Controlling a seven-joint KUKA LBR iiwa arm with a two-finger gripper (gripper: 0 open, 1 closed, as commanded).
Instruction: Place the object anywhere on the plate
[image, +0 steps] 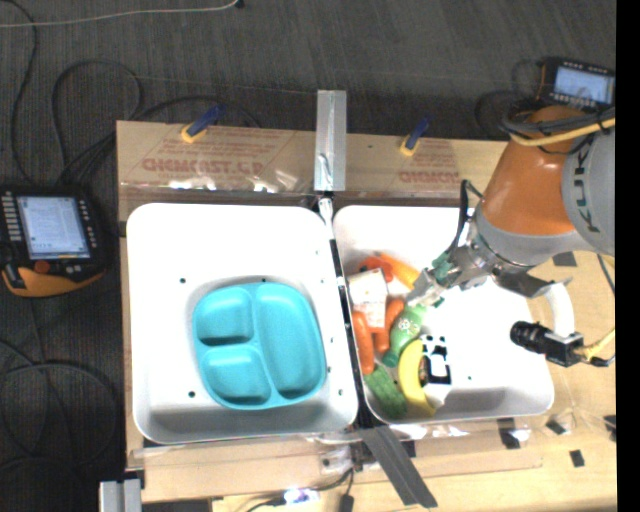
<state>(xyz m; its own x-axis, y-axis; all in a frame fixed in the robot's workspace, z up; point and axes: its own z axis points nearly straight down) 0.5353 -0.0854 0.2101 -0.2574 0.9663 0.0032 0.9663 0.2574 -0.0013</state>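
Observation:
A turquoise three-compartment plate (261, 343) lies in the left bin (160, 240) with nothing on it. In the right bin (500, 380), a pile of toy food sits against the left wall: orange carrot-like pieces (364, 338), a white box (367, 291), a green item (405, 328) and a yellow banana (414, 380). My gripper (432, 283) hangs over the top right of that pile, close above the green item and the orange pieces. The wrist hides the fingers, so I cannot see whether anything is between them.
A black-and-white tag (437, 362) lies beside the banana. A metal divider post (330, 150) stands between the bins at the back. A black cylinder (540, 338) on the arm juts over the right bin's right side. A teach pendant (50, 240) rests far left.

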